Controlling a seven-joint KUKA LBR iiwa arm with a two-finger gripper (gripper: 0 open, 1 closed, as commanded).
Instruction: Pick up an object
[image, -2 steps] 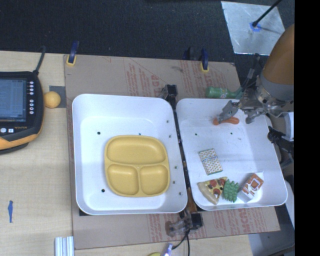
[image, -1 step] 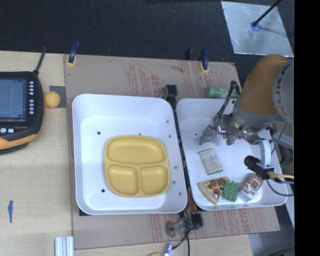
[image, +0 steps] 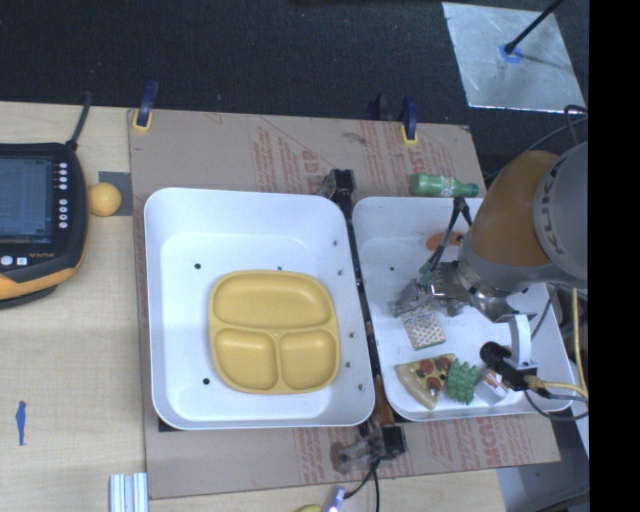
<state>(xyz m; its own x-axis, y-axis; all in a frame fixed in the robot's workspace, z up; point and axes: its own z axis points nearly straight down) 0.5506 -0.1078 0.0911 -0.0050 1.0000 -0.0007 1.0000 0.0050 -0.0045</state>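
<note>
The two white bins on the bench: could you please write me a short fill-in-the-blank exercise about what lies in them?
1. The yellow divided tray lies in the ____ bin.
2. That tray has ____ compartments.
3. The pizza slice lies in the right bin, touching a ____ toy.
4. The gripper is over the ____ bin.

Missing words: left; three; green; right
</note>
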